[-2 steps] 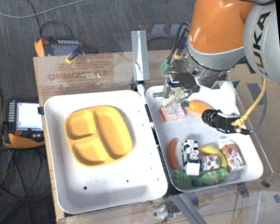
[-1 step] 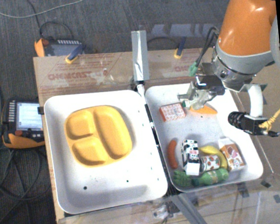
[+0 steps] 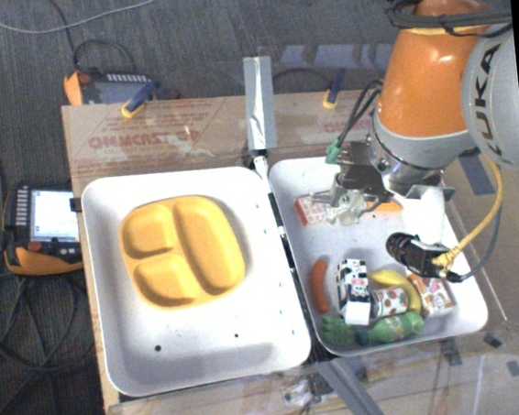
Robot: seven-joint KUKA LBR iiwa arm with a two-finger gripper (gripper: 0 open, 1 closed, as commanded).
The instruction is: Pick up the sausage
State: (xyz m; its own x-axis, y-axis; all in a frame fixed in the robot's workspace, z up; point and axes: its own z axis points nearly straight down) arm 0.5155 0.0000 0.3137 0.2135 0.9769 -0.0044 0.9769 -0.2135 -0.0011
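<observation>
- Nearest the camera, the arm with its broad orange band fills the upper right, reaching in from three o'clock over the right bin.
- The left bin, the larger of the two white bins in view, holds a yellow divided tray with three compartments, lying towards the bin's eleven o'clock area; nothing can be seen in the tray's compartments.
- The right bin holds a cluster of small things along its six o'clock edge: a green bottle-like item, a black-and-white carton, a yellow banana-like piece and a small printed box.
- A red-and-white packet lies towards the bin's eleven o'clock corner.
- The sausage, reddish-orange and slim, lies lengthwise near the bin's left wall at about eight o'clock, just beside the carton and well apart from the claw.
- The gripper hangs over the bin's twelve o'clock part, just right of the red-and-white packet; whether its tips are apart or together cannot be told, and nothing can be seen held in it.
</observation>
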